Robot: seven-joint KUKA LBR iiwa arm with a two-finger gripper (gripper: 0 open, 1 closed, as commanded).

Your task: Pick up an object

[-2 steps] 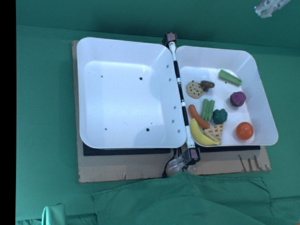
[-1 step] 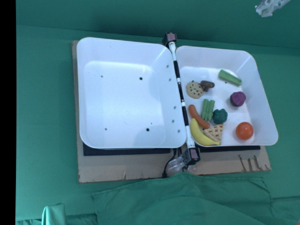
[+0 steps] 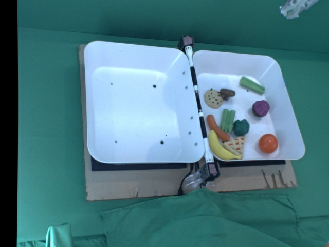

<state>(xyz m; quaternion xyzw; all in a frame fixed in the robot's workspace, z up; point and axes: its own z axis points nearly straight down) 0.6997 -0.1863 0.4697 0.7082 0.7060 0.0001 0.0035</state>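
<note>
Objects: banana, carrot, broccoli, orange ball lie in right bin
Gripper: top right, far above bins; finger state cannot be told
Left bin: white, beside right bin

The gripper is a small, pale thing, whitish and grey. It has thin, bony metal parts. Little dark spots sit between them.

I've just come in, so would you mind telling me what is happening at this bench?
A robot arm is meant to pick up an object. Its gripper hangs at the upper right, well away from both bins and carrying nothing. The toy foods, among them a banana and an orange ball, lie untouched in the right bin.
</note>
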